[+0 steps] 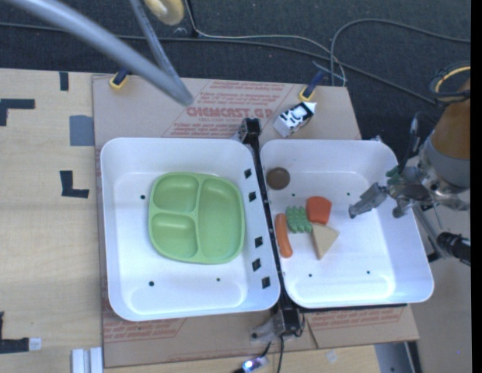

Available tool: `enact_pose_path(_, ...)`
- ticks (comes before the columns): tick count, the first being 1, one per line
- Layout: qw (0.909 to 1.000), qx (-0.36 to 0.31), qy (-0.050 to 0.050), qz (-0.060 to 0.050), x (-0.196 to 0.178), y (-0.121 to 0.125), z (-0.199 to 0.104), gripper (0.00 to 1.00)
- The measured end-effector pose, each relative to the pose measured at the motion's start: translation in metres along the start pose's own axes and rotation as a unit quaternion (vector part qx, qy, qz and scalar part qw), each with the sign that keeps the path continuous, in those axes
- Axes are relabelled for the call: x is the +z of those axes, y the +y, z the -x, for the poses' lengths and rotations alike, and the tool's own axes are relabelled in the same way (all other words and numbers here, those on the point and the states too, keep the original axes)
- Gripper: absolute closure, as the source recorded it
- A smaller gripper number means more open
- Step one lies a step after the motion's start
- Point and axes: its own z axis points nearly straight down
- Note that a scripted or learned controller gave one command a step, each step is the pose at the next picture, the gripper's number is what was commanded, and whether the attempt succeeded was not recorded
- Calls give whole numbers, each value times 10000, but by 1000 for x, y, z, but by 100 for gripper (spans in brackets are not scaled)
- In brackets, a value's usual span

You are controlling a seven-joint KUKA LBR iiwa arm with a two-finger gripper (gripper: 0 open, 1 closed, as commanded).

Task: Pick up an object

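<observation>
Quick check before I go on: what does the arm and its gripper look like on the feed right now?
The arm is a rounded grey body with an orange band above the wrist. Below that the wrist is a darker cluster of metal and black parts with a touch of green. The gripper is a slim grey metal piece reaching over the right bin. Dark cables trail near the arm's base.

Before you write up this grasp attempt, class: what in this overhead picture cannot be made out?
- Gripper: small and blurred at the right bin's edge; finger state unreadable.
- Arm: cut off at the picture's right side.
- Green toy: half tucked behind the red block and the carrot; kind unclear.
- Brown round piece: too small to identify.
- Black-and-white object behind the bins: too small to identify.
</observation>
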Motion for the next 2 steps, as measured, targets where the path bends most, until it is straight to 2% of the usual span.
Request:
enact_pose_path(1, 10000, -20, -14, 60, -7, 3, 0, 0)
enact_pose_path(2, 10000, -20, -12, 39, 38, -1, -4, 0)
